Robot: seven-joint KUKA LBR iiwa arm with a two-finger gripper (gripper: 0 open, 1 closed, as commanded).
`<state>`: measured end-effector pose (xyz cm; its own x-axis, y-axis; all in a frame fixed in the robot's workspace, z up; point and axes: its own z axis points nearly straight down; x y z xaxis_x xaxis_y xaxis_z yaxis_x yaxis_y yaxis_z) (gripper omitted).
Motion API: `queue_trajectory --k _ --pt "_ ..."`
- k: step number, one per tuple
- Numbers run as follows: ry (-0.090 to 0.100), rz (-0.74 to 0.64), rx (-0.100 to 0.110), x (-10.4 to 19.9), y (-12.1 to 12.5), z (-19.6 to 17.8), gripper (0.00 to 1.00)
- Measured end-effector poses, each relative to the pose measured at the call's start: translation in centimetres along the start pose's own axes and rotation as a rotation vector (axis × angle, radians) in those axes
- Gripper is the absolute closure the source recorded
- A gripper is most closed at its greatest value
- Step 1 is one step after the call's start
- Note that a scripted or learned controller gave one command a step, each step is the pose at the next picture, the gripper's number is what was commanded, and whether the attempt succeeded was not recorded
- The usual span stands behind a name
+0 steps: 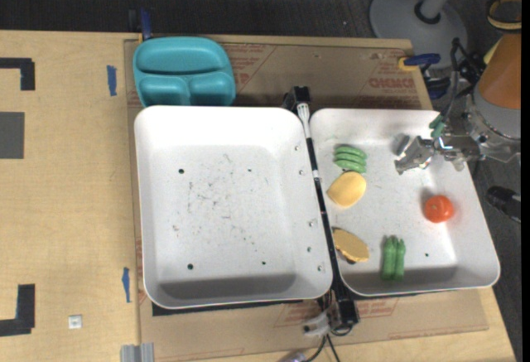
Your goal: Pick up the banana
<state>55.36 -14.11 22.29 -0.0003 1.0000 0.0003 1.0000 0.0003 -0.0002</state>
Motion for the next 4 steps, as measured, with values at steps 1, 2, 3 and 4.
queue_trajectory --k 1,2,3,4 --pt "0.001 0.144 0.003 9.0 -3.7 3.9 0.0" --pt "0.001 0.182 0.003 16.9 -7.5 3.9 0.0" --pt "0.0 0.23 0.0 23.3 -7.5 3.9 0.0" --pt "0.003 0.275 0.001 33.1 -7.5 13.7 0.0"
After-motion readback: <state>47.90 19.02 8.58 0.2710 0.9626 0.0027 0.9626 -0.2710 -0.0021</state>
